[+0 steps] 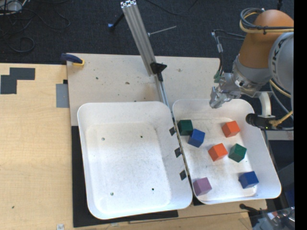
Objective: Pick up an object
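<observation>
Camera view: we see our grey two-finger gripper [218,101] hanging over the far rim of the right-hand shallow white bin [268,183]; we cannot tell how its jaws stand. Nearest it lie a dark green cube [185,126], a blue cube [196,138] and an orange cube [230,129].

A robotics lab: a grey industrial arm with an orange band [266,37] reaches over two shallow white plastic bins [125,110] on a pale plywood bench [33,143], loose black cables [29,18] trailing over dark carpet behind the bench.
</observation>
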`<state>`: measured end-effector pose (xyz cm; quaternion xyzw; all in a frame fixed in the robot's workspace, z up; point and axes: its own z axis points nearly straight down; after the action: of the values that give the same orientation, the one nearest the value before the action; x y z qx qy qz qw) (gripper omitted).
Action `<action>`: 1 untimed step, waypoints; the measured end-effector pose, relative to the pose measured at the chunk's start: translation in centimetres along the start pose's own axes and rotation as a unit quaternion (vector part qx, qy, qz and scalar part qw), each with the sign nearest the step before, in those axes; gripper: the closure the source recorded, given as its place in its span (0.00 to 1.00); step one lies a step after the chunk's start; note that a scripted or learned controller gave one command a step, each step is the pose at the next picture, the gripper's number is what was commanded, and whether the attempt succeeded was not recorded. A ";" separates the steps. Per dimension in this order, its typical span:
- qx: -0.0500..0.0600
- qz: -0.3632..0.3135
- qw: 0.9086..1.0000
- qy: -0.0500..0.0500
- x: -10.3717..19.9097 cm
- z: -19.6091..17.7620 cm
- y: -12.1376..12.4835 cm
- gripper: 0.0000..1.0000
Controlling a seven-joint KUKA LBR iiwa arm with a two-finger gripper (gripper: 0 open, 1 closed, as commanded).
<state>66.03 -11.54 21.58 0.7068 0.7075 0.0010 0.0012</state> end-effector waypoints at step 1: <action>-0.001 0.000 1.000 0.000 0.3 -6.3 -0.1 1.00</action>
<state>65.89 -11.21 27.86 0.7064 0.7078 0.0016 0.0022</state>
